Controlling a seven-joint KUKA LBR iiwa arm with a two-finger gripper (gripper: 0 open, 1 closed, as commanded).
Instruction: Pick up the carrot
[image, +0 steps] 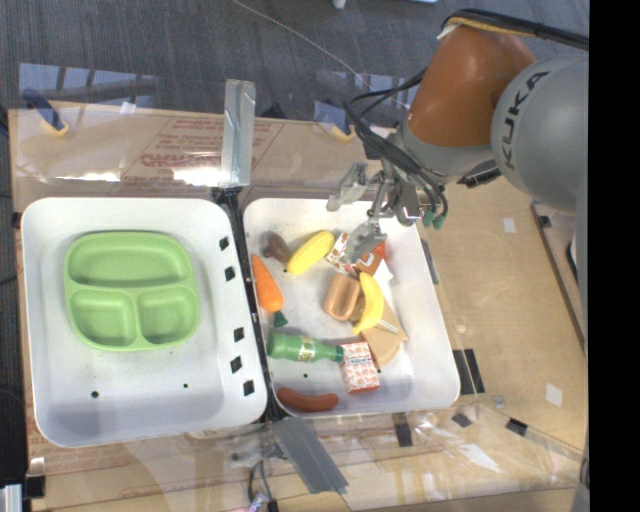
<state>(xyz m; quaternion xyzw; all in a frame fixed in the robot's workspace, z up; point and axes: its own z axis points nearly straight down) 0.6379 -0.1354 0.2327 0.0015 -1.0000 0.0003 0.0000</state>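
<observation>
In the right bin (425, 300), carrot (266, 284) by left wall (fingers' (366, 236) spread indiscernible).

Bright even light, glare on tape, slight softness.

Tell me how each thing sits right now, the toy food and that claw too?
Carrot: lying flat by the right bin's left wall, untouched.
Green bottle: on its side.
Corn cob: lying flat.
Banana: lying flat.
Sausage: lying flat by the near wall.
Green divided plate: upright in the left bin.
Gripper: low over the right bin.
</observation>
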